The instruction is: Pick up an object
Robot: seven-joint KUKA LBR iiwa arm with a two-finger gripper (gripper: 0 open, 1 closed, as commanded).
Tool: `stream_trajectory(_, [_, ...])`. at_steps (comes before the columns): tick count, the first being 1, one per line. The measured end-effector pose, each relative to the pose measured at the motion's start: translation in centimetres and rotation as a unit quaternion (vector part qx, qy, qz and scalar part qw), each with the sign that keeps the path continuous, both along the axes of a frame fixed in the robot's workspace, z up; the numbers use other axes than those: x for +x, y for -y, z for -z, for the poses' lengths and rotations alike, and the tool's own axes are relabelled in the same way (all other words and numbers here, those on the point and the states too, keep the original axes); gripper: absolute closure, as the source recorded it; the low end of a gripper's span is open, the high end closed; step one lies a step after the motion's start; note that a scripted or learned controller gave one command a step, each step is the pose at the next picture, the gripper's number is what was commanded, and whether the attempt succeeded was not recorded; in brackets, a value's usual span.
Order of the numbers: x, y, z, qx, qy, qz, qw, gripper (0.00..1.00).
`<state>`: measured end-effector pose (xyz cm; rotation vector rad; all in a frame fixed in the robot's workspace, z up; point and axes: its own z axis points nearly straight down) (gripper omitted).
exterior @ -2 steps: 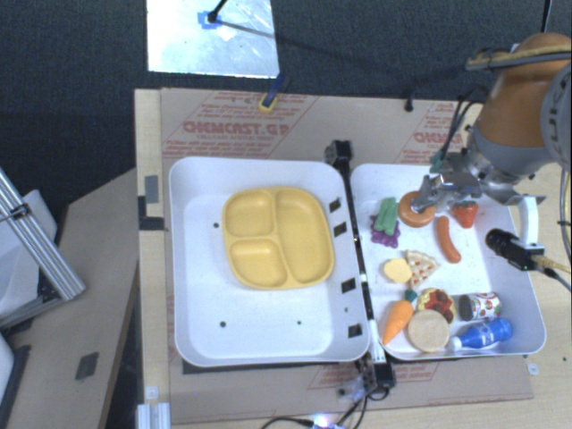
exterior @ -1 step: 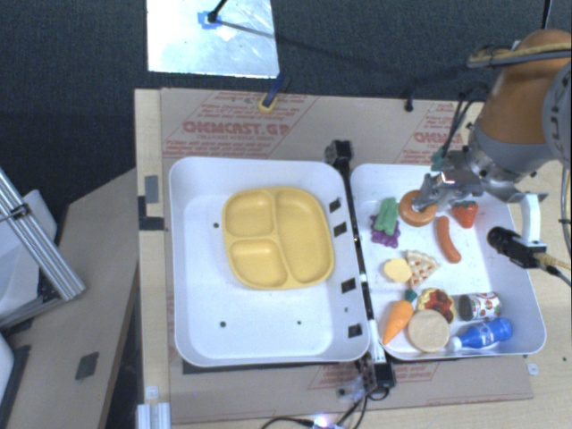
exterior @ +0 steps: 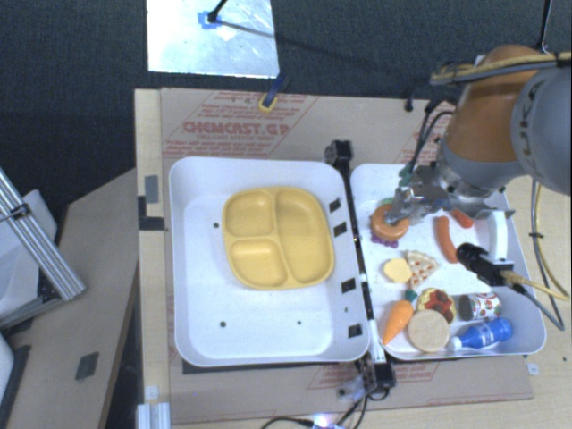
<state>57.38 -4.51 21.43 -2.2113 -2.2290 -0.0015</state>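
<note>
The right bin point(exterior: 534, 315) holds several toy foods. At its far left lies a round orange and purple toy point(exterior: 389, 226). My gripper point(exterior: 405, 204) is low over this toy's upper right edge, close to it or touching it. The arm reaches in from the right and hides the bin's far part. An orange-red sausage point(exterior: 444, 236) lies just right of the gripper. Nearer the front are a pizza slice point(exterior: 422, 264) and a yellow round piece point(exterior: 397, 270).
The left bin point(exterior: 201, 329) holds a yellow divided plate point(exterior: 277, 238). Along the right bin's front lie a carrot point(exterior: 396, 320), a tan disc point(exterior: 429, 331), a blue bottle point(exterior: 480, 334), a small can point(exterior: 483, 306) and a dark round toy point(exterior: 436, 299).
</note>
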Motion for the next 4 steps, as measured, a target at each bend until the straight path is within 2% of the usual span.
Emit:
stream_trajectory(1, [-2.3,-5.4,-1.7,0.0005,0.001,-0.001,1.0,1.0])
stream_trajectory(2, [-3.3,-5.9,0.0,-0.0007,0.0,0.002,1.0,1.0])
stream_trajectory(4, [-2.3,-6.2,-0.4,-0.0005,0.002,0.001,1.0,1.0])
